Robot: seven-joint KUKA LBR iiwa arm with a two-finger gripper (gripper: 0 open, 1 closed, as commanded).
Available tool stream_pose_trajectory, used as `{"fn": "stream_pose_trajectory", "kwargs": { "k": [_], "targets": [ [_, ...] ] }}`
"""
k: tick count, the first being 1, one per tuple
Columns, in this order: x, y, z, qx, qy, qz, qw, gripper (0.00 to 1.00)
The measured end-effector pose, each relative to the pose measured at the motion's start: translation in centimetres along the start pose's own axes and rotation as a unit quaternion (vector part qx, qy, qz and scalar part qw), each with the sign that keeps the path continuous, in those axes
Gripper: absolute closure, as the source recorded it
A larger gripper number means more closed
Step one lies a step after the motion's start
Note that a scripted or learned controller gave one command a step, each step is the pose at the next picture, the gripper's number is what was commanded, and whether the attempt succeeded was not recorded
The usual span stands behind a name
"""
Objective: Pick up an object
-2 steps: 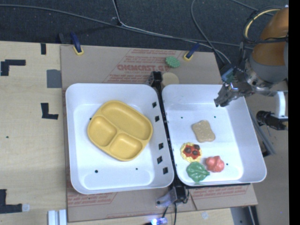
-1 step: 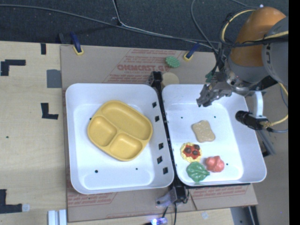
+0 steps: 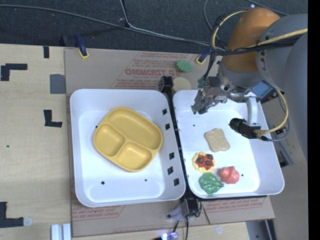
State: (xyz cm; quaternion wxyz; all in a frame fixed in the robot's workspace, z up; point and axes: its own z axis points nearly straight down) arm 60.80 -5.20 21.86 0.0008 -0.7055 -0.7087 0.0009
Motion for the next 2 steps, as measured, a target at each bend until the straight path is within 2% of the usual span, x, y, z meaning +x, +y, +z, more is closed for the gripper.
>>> {"fn": "stream_pose_trajectory", "kwargs": {
  "k": [1,2],
  "targets": [
    [6.2,0.8,-0.7,-0.001,0.001,-0.001,1.0,1.0],
    [10.9,1.9,0.2,-0.001,0.0,0.0,1.0,1.0]
  ]
}}
